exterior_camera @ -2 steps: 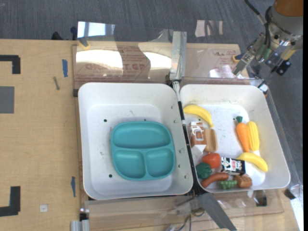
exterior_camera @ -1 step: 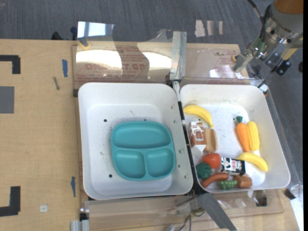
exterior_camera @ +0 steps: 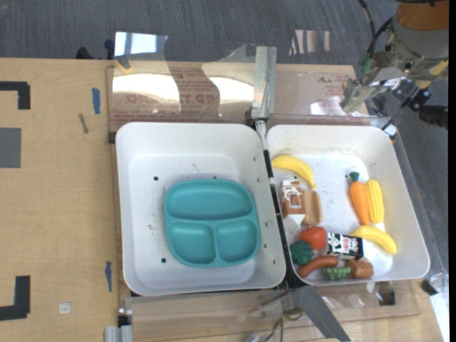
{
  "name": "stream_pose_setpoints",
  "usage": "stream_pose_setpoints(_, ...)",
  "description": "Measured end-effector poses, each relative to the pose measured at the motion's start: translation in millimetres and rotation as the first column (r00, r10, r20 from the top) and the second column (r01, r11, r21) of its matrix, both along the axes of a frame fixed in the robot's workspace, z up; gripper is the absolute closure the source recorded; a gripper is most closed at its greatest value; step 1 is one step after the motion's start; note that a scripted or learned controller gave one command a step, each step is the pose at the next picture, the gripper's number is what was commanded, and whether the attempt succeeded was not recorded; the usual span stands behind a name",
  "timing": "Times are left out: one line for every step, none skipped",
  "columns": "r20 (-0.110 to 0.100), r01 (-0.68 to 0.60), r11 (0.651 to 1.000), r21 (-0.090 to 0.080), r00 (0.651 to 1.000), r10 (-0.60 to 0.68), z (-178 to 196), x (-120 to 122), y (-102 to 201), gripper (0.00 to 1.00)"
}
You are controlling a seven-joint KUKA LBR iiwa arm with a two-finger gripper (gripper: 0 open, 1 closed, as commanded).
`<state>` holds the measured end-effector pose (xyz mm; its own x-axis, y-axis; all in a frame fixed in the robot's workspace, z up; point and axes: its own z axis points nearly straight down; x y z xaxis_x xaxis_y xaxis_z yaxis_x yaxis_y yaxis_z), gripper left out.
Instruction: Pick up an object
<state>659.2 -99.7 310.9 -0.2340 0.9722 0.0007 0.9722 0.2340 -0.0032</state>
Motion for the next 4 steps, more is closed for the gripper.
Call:
stream_pose_setpoints(0.001, 0.076, 0.997, 0.0, 0.997, -0.076, -38, -65, 36, 1.0)
stream_pose_setpoints(0.009, 0.147, 0.989, 0.002, 0.989, -0.147, 22, -28, 115, 1.0)
stream_pose_setpoints(0.01, 0.148, 0.989, -0.002, 0.989, -0.148, 31, -27, 113, 1.0)
stream_pose_setpoints(0.014, 0.145, 0.989, -0.003, 0.989, -0.145, 41, -26, 114, 1.0)
